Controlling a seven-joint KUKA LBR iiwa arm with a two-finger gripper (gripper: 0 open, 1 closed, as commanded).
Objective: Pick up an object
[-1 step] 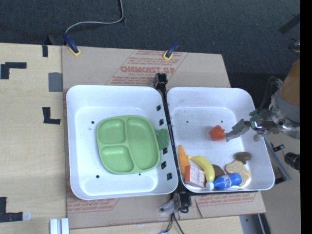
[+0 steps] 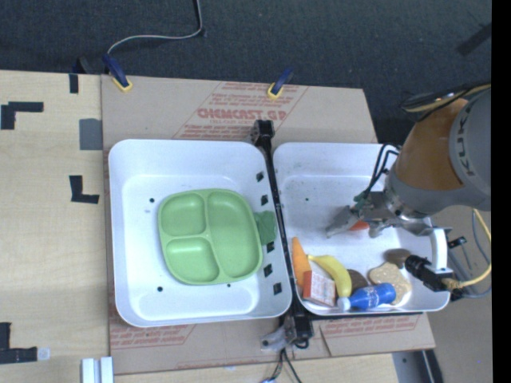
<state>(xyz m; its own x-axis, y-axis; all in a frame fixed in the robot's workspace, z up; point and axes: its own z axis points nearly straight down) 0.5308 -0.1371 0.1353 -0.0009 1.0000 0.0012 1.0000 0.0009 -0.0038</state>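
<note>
Over the right bin (image 2: 319,166) my claw (image 2: 339,228) hangs, whether spread I cannot tell; I'd steer nearer, toward the banana (image 2: 334,271), and descend squarely.

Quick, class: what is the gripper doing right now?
Gripper: over the right bin; open or shut cannot be told, and no object is seen held.
</note>
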